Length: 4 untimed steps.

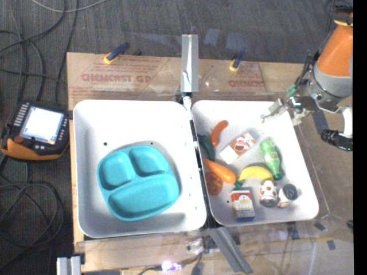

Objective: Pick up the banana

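Note:
The yellow banana [255, 172] lies in the right bin [307, 211], in its lower middle part, curved with its ends pointing down. A green bottle [271, 158] touches it on the upper right and an orange carrot [219, 169] lies just to its left. My gripper [285, 107] hangs over the bin's upper right corner, well above and to the right of the banana, and nothing is visibly held in it. The grey arm with its orange band [338, 50] comes in from the right edge.
Around the banana lie a white and red box [238, 146], a reddish sausage [218, 132], two small cans [268, 192] and a small carton [243, 204]. The left bin [86, 130] holds a blue divided plate [139, 180]. A handheld pendant [35, 129] lies left of the bench.

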Tool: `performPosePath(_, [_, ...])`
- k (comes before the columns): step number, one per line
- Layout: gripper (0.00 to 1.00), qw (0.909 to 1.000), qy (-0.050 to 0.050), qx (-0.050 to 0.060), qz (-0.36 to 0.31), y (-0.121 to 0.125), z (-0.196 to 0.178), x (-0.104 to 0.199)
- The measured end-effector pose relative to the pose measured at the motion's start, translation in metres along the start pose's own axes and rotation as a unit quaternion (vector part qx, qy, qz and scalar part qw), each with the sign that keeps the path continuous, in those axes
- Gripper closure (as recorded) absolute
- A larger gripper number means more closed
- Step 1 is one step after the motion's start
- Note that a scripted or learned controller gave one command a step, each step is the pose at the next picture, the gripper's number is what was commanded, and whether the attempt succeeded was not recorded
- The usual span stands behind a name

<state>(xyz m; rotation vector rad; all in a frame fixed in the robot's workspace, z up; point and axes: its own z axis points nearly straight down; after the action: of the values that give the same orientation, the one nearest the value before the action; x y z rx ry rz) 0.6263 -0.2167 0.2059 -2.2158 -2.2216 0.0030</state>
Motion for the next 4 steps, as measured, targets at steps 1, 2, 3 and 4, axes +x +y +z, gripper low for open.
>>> performPosePath(1, [0.0,0.9998,0.001,0.0,-0.02,-0.039,0.083,0.068])
performPosePath(2, [0.0,0.9931,-0.006,-0.011,-0.116,-0.104,0.116,0.094])
performPosePath(3, [0.0,0.9794,-0.005,-0.009,-0.202,-0.121,0.117,0.039])
performPosePath(4, [1.0,0.9794,-0.005,-0.011,-0.202,-0.119,0.109,0.04])
